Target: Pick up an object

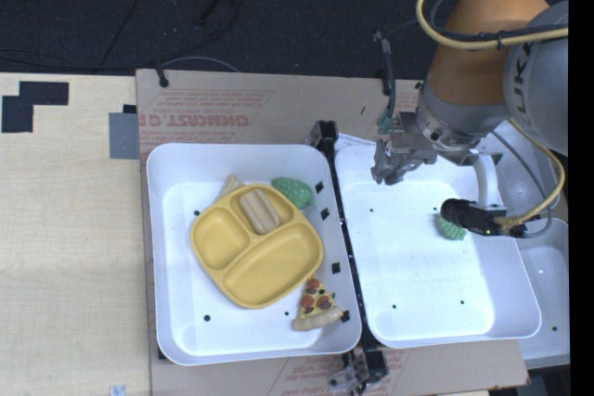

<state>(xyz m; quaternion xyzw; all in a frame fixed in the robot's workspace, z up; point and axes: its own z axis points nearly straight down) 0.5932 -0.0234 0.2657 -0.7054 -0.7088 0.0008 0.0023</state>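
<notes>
Single arm [520,42] enters from the right of the camera view, its grey casing visible at the right edge; the orange band [487,37] above the wrist sits high in the frame, bulbous and facing the camera; yellow cabling [436,14] loops around the band's left side and a further run trails down the right; below the band the grey wrist narrows downward and to the left; the gripper [394,164] hangs at its lower end, dark and compact, pointing downward.
</notes>
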